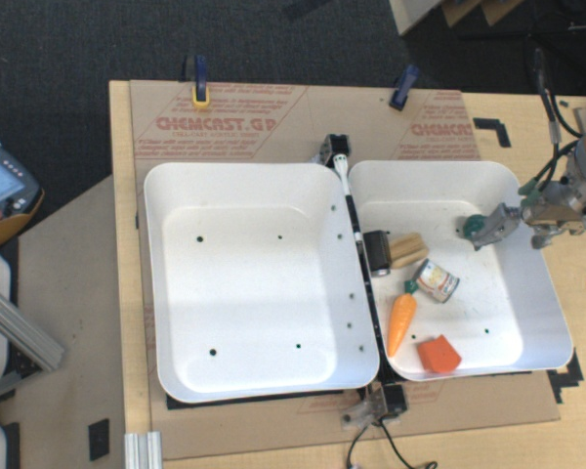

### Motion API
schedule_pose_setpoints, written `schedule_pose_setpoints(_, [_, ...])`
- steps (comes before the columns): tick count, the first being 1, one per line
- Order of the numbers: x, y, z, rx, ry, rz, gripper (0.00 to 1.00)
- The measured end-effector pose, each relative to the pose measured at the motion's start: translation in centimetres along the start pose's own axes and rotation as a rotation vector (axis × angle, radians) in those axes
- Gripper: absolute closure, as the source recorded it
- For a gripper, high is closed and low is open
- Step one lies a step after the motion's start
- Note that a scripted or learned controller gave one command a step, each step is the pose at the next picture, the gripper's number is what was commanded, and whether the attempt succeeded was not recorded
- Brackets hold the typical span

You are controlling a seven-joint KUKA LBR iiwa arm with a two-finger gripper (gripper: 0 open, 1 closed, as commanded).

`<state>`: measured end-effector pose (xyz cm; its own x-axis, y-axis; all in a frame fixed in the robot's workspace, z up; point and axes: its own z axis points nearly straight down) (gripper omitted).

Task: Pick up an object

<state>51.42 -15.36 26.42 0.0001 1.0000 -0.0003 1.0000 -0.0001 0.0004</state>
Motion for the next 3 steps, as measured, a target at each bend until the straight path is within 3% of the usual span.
schedule_pose_setpoints(1, [9.4,-3.6,5.8,0.011,0.006,-0.009,0.00])
schedule_pose_setpoints(2, [4.4,-2.6,16.2,0.005,0.003,0.005,0.00])
schedule_pose_setpoints(3, [6.2,0.9,18.0,-0.003,-0.001,-0.002,0.00])
